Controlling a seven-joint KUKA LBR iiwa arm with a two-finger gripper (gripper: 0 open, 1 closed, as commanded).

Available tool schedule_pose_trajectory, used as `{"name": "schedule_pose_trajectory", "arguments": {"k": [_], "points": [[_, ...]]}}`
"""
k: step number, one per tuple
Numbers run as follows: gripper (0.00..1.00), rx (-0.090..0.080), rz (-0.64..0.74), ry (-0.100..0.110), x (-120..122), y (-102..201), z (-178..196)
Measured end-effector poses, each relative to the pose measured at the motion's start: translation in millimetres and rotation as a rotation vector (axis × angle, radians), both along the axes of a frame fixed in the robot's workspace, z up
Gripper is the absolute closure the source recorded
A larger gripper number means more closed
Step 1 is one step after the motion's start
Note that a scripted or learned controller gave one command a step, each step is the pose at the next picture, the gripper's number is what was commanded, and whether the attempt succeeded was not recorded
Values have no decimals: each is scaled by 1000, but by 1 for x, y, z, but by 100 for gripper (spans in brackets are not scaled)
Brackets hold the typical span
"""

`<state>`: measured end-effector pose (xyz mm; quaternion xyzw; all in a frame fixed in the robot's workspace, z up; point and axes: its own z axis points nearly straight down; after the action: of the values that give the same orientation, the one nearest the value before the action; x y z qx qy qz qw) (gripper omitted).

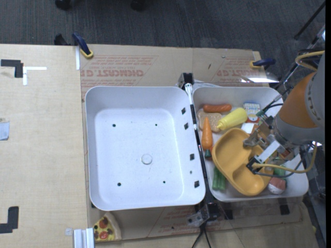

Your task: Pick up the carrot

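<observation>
Left bin (103, 138): shallow, white; a small round disc (147, 159) lies near its middle.
Right bin (289, 189): white, touching the left bin's right side; crowded with toy foods.
Carrot (207, 133): orange, lying lengthwise along the right bin's left wall, just left of the yellow bowl (235, 161).
Sausage (217, 108): reddish, at the bin's far edge, above the carrot.
Mustard bottle (232, 119): yellow, tilted, between sausage and bowl.
Gripper (257, 151): low over the bowl's right rim, well apart from the carrot.
Arm (300, 110): grey with orange band, entering from the right.
Counter (36, 138): pale wood; pizza slice toy (105, 228) near the left bin's front corner.
</observation>
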<state>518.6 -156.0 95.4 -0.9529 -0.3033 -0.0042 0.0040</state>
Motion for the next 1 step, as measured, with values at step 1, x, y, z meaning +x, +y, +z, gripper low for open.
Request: {"name": "schedule_pose_trajectory", "arguments": {"k": [1], "points": [[0,-11,-71,-4,-31,52,0]]}}
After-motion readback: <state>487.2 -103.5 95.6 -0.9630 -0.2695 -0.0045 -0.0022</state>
